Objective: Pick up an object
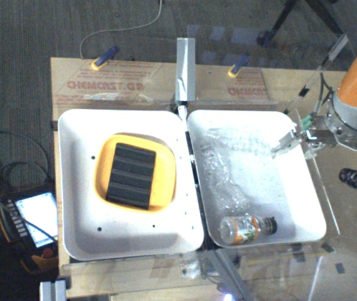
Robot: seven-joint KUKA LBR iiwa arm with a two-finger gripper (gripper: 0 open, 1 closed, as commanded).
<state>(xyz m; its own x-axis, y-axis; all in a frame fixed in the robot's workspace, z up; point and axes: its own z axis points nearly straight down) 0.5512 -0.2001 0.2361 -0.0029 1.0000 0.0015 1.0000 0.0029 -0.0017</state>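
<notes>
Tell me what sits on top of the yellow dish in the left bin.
A black ribbed block lies on the yellow dish, covering its middle. The dish's rim shows around it; what is under the block is hidden.

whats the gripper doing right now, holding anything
Gripper: at the right bin's upper right edge, nothing seen in it; open or shut cannot be told. The bottle lies apart, at that bin's near wall.

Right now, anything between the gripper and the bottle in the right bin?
Nothing visible. The gripper hangs over the right bin's far right corner; the bottle lies at the near wall, with crumpled clear plastic to the left of the path.
</notes>
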